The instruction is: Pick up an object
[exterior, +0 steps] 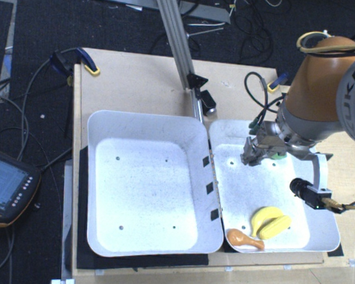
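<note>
The gripper (253, 154) hangs over the far end of the right bin (236, 176), its jaw opening not discernible and nothing visibly held, while the banana (270, 222) and orange gourd (245, 239) lie well below it, near the front rim, awaiting pickup.

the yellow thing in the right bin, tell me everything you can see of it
The yellow object looks like a small bunch of toy bananas, two or three curved lobes side by side, smooth and glossy like plastic. It lies flat on the floor of the right bin, near that bin's front edge. An orange pear-shaped piece lies just in front and to its left, close to it or touching; I cannot tell which. The gripper is well away, toward the bin's far end.
</note>
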### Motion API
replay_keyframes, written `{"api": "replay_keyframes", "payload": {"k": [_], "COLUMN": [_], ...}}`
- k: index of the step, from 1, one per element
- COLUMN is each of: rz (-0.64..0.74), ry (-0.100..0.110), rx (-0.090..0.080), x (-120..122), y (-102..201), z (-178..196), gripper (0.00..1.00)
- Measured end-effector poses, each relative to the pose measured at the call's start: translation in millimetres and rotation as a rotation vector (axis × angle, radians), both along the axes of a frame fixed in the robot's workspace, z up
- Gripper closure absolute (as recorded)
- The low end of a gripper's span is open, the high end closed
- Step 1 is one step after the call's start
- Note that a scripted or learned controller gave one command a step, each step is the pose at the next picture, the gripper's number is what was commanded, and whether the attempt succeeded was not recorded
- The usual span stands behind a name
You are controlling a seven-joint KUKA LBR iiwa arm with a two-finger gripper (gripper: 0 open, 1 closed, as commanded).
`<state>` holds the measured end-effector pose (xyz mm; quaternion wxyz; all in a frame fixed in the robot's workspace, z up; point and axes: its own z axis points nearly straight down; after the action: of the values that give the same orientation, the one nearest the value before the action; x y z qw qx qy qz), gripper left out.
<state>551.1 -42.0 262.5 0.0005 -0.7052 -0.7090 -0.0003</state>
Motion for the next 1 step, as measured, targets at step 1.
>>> {"api": "replay_keyframes", "payload": {"k": [1], "rz": [-0.001], "ry": [0.002], "rx": [-0.001], "x": [1.7], "y": [48.3], "z": [-16.6], "gripper": [1.0]}}
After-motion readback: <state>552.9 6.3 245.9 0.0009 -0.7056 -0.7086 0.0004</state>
